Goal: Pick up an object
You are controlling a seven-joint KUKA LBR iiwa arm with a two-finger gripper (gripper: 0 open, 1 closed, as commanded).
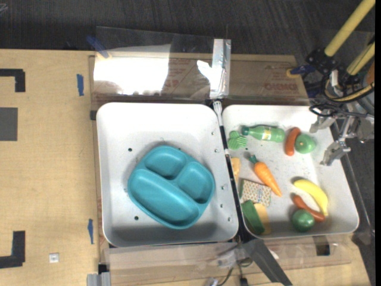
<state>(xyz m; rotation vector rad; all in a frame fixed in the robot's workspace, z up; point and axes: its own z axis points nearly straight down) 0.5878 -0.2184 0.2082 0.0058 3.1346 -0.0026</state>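
I saw the gripper (338,140) at the right bin's (348,189) three o'clock edge, above the rim; whether it was apart or together I could not tell. The toys lay in that bin: a carrot (266,174) near its centre, a banana (313,194) at four o'clock, a green bottle (265,134) at twelve. The left bin (113,136) held a blue divided tray (171,185).

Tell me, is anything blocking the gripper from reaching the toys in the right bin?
Nothing visible does. The gripper hangs at the right bin's right edge, with bare bin floor between it and the nearest toys, the green apple and the banana.
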